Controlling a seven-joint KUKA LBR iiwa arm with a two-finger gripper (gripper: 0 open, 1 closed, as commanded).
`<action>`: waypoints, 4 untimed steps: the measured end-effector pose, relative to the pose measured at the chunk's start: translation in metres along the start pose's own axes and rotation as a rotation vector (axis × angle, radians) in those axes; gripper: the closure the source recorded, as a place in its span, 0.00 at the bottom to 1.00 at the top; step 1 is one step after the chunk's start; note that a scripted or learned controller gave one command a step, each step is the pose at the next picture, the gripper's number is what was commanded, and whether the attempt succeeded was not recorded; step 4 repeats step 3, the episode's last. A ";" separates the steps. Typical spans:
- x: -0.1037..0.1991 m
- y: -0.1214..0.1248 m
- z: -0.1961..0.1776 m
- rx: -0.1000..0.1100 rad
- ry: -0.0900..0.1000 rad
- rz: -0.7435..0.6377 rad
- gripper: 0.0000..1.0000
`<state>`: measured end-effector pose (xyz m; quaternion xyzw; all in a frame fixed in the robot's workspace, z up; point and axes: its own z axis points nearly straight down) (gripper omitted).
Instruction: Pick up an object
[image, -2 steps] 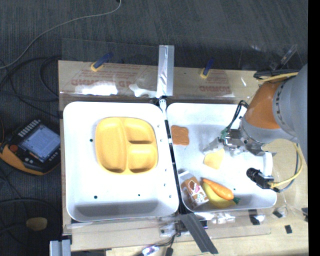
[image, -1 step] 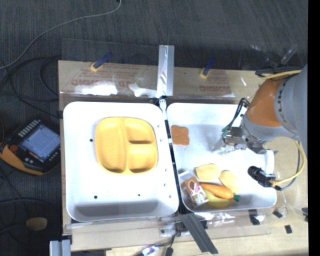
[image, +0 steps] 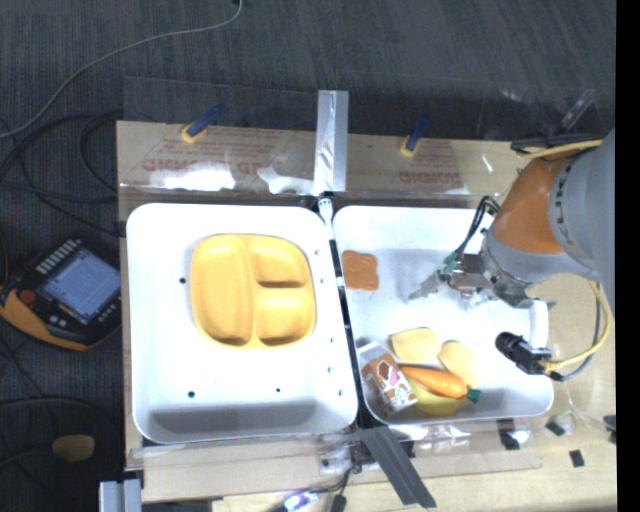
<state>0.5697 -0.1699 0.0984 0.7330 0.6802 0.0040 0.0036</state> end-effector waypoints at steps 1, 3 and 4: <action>0.064 -0.070 0.006 0.011 0.000 0.004 0.00; 0.098 -0.092 -0.126 0.014 -0.003 -0.015 1.00; 0.098 -0.092 -0.126 0.014 -0.003 -0.015 1.00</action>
